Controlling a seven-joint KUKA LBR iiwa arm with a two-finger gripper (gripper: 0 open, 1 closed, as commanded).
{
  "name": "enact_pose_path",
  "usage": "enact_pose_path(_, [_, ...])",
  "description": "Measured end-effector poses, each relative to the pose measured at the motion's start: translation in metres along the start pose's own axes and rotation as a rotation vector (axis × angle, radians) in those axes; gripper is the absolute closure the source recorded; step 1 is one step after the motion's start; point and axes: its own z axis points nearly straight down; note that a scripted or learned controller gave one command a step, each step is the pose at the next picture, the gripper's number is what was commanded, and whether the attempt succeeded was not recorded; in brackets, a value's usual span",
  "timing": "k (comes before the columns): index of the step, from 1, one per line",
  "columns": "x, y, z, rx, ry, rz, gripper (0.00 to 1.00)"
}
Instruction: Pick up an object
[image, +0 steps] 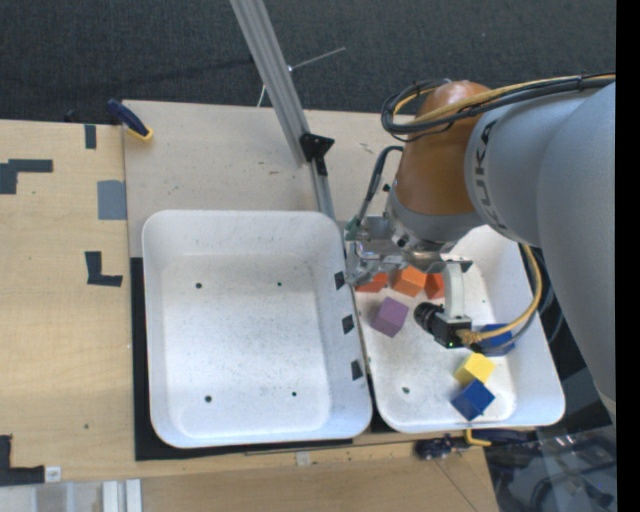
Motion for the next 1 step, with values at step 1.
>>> enact_pose_path(1, [0.0408,-0.0148,-0.0063,0.001,-0.001,0.001,1.0])
